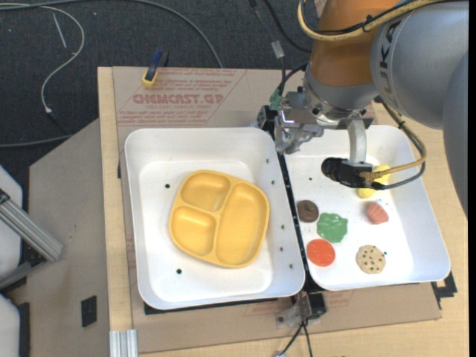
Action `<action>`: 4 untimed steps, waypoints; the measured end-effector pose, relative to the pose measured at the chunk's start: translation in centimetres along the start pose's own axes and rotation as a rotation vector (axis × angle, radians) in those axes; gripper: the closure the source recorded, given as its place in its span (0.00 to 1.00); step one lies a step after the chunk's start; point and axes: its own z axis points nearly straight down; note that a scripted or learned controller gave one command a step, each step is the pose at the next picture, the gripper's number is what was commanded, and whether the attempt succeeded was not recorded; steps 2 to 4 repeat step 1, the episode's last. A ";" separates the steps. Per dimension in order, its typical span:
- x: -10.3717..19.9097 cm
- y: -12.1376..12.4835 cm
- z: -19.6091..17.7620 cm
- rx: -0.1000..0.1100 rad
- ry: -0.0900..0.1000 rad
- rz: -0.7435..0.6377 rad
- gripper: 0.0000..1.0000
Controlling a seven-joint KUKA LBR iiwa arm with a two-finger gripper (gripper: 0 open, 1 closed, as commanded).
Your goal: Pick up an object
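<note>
My claw (295, 137) hangs at the right bin's (410, 245) 11 o'clock corner; released or clenched, I cannot tell. Green toy (332, 227) at its 5 o'clock looks light, rubbery; pinch its middle.

From where I stood, the floor (201, 13) was a dark, speckled carpet, and a thin pale cable (46, 95) lay looped across it at the far left. The worktop (67, 199) was a plain brown board, with a cardboard sheet (186, 99) printed in red letters laid flat on it and a small blue-and-yellow clip (155, 65) sitting at that sheet's far edge. A length of aluminium rail (26, 225) slanted in beside the board's left side, a small black block (88, 311) lay near its front left corner, and the light was even and soft, with only faint shadows.
</note>
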 end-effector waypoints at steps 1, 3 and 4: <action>4.0 -0.7 1.2 0.001 -0.002 0.004 1.00; 4.0 -0.7 1.2 0.001 -0.002 0.004 1.00; 4.0 -0.7 1.2 0.001 -0.002 0.004 1.00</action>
